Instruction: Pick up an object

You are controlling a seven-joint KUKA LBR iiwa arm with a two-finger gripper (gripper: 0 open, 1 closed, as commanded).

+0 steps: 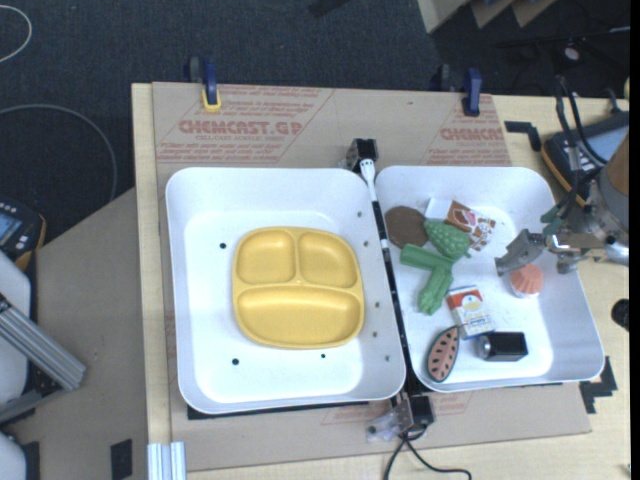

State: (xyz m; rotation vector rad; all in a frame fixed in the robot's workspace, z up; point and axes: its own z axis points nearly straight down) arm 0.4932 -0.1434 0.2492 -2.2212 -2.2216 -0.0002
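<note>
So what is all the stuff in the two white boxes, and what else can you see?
bins: 2, white, side by side on the bench
divided plate: 1, yellow, middle of the left bin
cactus toy: 1, green, middle of the right bin
brown disc: 1, brown, right bin by the divider, touching the cactus toy
small packet: 1, white and brown, top of the right bin
small carton: 1, white, orange and blue, below the cactus toy
oval piece: 1, orange and dark, bottom of the right bin
black block: 1, black, right of the oval piece
orange ball: 1, orange, right side of the right bin
clamps: 2, blue, back edge of the bench
jaws: 1 pair, grey, just above the orange ball
</note>
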